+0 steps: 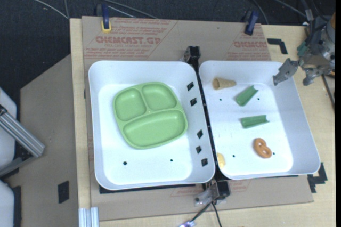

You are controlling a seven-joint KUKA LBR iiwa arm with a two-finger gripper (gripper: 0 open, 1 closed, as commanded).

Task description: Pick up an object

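Nearest, in the right bin [303, 130], a yellow bit [220, 159] and pretzel [261, 148]; farther, two green pieces [253, 121] [245, 96], then a cone [224, 83]; left bin [106, 167] holds a green tray [149, 114]; gripper [296, 75] at the far right rim, spread, grasping nothing.

2 bins sit side by side on the bench [160, 29]. In the left bin [101, 114] a tray [150, 114] with 3 sections lies near the middle. In the right bin [298, 124] a cone [224, 82] lies at the far left. A wedge [245, 96] lies right of it, a bar [253, 121] nearer, a pretzel [261, 148] nearest. A small piece [219, 159] lies at the near left edge. The gripper [296, 72] is over the far right corner.
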